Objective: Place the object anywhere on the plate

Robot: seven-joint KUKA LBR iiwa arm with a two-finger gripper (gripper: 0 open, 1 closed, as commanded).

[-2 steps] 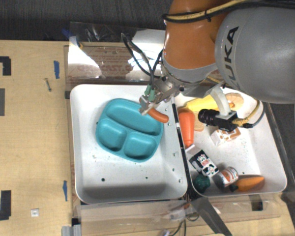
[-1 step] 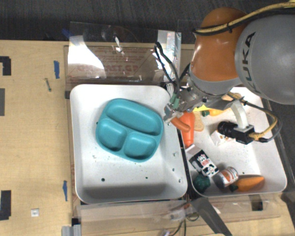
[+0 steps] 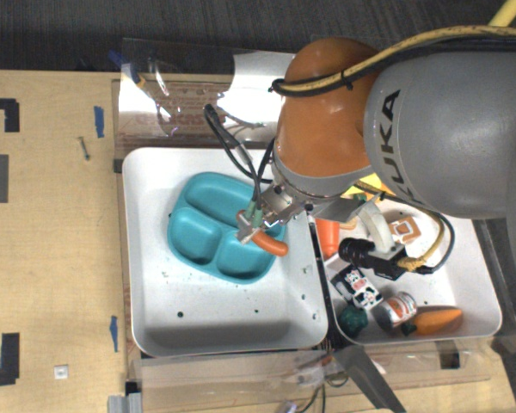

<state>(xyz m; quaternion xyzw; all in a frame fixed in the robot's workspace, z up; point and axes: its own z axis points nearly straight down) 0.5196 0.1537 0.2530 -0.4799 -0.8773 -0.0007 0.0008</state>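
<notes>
A teal plate (image 3: 203, 224) with several compartments lies in the left white bin (image 3: 150, 265). My gripper (image 3: 253, 220) hangs over the plate's right side, reaching down from the big orange-banded wrist. Its fingers look shut on the greenish end of a small orange toy carrot (image 3: 272, 246). The carrot sticks out to the lower right, over the plate's right rim. The wrist hides the plate's far right corner.
The right bin (image 3: 483, 315) holds an orange piece (image 3: 328, 235), a black-and-white item (image 3: 362, 290), a dark green piece (image 3: 353, 320), a small can (image 3: 399, 309) and another orange carrot shape (image 3: 439, 319). Crumpled clear plastic (image 3: 176, 101) lies behind the left bin.
</notes>
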